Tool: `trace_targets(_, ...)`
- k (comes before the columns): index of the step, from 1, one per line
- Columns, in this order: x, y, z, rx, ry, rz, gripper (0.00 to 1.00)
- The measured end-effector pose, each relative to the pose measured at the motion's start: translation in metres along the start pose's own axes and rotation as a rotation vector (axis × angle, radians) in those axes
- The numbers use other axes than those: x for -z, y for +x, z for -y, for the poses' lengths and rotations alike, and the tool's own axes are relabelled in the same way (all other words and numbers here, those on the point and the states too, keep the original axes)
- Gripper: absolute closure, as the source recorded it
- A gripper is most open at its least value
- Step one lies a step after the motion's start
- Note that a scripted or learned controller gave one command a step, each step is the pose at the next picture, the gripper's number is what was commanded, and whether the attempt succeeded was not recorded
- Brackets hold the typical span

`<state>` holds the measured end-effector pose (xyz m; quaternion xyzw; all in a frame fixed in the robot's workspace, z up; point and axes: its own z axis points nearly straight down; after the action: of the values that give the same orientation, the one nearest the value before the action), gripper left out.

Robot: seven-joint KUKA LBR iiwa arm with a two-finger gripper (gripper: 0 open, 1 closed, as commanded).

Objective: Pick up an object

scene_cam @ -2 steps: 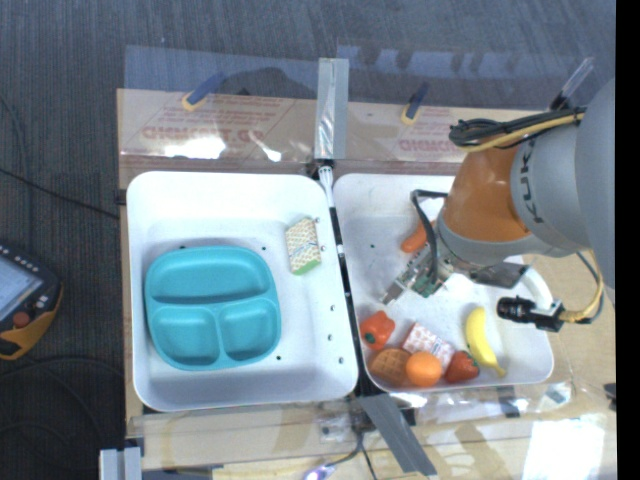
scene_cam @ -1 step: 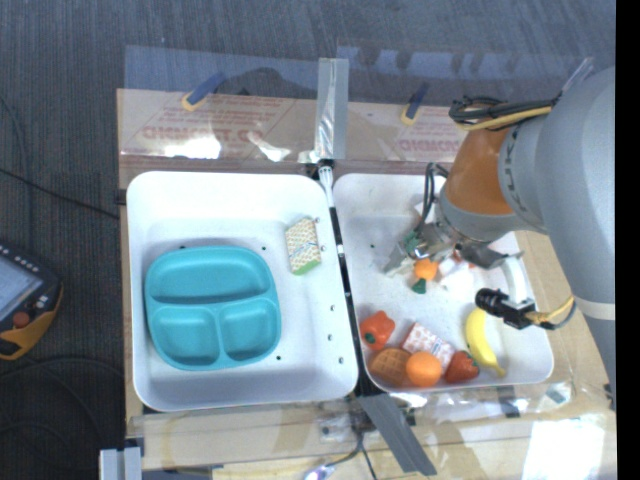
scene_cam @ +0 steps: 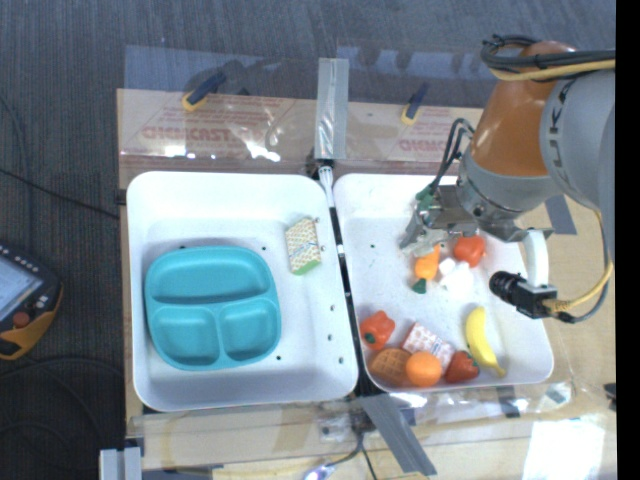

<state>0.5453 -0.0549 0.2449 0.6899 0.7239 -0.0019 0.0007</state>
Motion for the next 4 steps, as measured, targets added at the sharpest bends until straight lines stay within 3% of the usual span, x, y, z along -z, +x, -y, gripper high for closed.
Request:
trace_targets(1, -0.083, -0.049, 0.053, 0.156, 0.002, -0.003, 1.0)
trace_targets(2, -0.083, -0.049, 0.053, 0.156, 0.002, -0.003, 0.0)
trace_targets(3, -0.144, -0.076, 0.006, 0.038, 0.002, -0.003, 0.0)
trace_targets(4, -0.155, -0.055, -0.064, -0.079, -0.011, 0.001, 0.0)
